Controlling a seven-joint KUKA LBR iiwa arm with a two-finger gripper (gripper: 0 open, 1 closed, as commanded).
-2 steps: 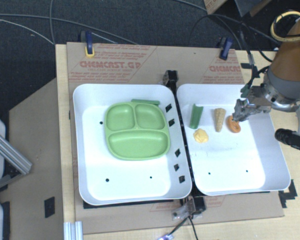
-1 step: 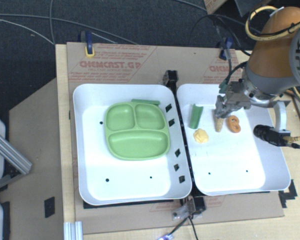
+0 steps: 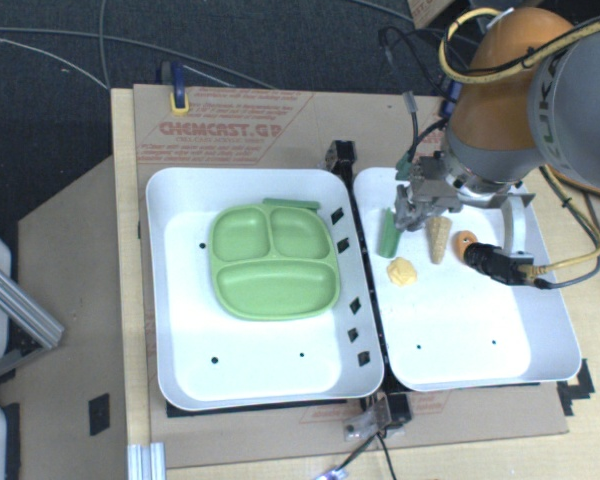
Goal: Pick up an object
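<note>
My gripper (image 3: pixel 412 215) hangs over the far left part of the right bin (image 3: pixel 480 358), low above the floor. Just left of it lies a green stick-shaped piece (image 3: pixel 388 236), standing along the bin's left wall. A cream cone-shaped piece (image 3: pixel 438 238) lies right of the gripper, and a small orange piece (image 3: pixel 465 240) is beside the cone. A pale yellow lump (image 3: pixel 402 272) rests a little nearer the front. Nothing can be seen between the fingers.
The left bin (image 3: pixel 180 368) holds a green divided plate (image 3: pixel 273 262). The near half of the right bin is bare white floor. The arm's grey and orange body covers the bin's far right corner.
</note>
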